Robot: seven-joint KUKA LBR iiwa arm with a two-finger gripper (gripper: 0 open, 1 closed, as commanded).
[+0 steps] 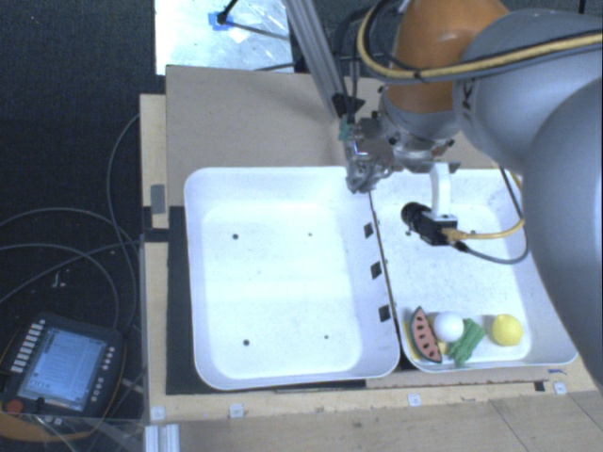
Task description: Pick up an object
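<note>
Four toys are grouped at the right bin's [528, 252] near edge: watermelon slice [424, 334], white ball [448, 327], green piece [466, 341], lemon [507, 329]. Gripper [361, 179] is seen at the bins' divider, far end. Toys lie toward 5 o'clock from it, well apart. Jaw state cannot be told; nothing is seen held.

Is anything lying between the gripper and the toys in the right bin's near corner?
Nothing visible. The gripper hangs at the far end of the divider; bare floor of the right bin separates it from the watermelon slice, white ball, green piece and lemon.
</note>
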